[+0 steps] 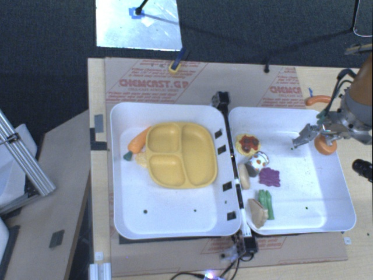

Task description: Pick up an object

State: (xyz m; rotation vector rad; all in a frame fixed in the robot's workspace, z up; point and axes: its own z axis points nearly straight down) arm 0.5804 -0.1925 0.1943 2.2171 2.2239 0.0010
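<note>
Gripper (303, 137) hovers over right bin (332, 214), upper right part, fingers spread apart, nothing between them. Toy items cluster along bin's left side, well apart from fingers: pizza slice (248, 143), purple grapes (269, 177), green piece (266, 203). Left bin (125, 214) carries yellow divided plate (180, 155) with carrot (137, 140) beside it.

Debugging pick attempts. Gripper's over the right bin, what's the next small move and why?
Probably shift the gripper left toward the toy cluster by the divider, for instance the purple grapes. It sits above bare floor of the right bin.
</note>
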